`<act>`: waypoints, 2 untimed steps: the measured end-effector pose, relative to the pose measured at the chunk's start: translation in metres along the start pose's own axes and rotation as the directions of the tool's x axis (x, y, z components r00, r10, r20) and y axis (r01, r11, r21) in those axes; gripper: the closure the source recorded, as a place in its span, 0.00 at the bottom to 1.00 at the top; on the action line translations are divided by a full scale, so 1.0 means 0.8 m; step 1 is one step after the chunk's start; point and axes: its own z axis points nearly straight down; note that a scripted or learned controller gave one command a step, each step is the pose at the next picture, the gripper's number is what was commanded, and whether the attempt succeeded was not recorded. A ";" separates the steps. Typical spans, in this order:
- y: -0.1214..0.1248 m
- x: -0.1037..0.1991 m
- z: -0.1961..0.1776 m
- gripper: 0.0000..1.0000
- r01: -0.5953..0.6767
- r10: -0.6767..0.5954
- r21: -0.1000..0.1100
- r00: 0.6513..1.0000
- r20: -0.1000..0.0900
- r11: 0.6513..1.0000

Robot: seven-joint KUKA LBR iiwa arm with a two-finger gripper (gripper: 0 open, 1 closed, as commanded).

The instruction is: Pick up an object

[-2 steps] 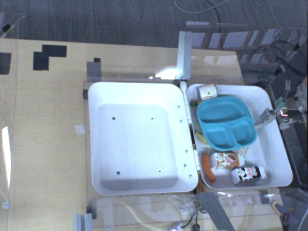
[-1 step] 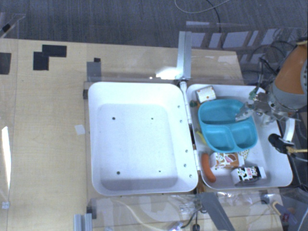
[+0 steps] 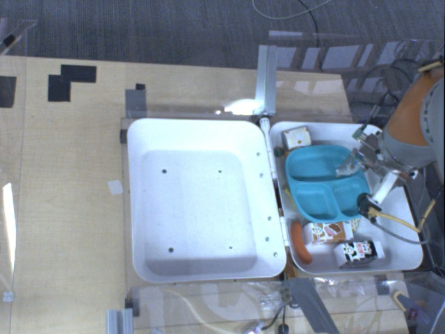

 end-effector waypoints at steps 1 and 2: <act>0.001 -0.044 -0.041 0.00 0.421 -0.421 0.013 0.907 0.001 0.907; -0.034 -0.035 -0.168 0.00 0.807 -0.807 0.010 0.590 -0.005 0.590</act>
